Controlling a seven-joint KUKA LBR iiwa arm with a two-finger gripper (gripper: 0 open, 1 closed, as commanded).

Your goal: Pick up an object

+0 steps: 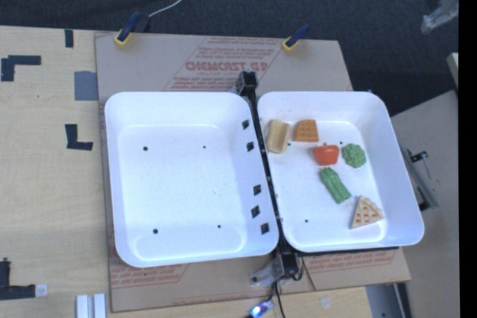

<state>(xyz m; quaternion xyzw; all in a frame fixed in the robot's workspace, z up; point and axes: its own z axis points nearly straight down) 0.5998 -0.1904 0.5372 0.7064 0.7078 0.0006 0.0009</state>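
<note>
The right white bin (393, 151) holds several toy food pieces. A tan bread roll (277, 135) lies near its left wall, with an orange waffle-like square (305, 131) just to its right. Below these are a red pepper (326, 154) and a green broccoli (354, 156), side by side. A dark green pickle-shaped piece (335, 185) lies slantwise under the pepper. A triangular pizza slice (365, 212) rests near the bin's front right corner.
The left white bin (179, 175) adjoins the right one along a clipped seam (258, 175). Both sit on a cardboard sheet (216, 63) clamped at the back. A pale grey part (440, 11) juts in at the top right edge, over dark floor.
</note>
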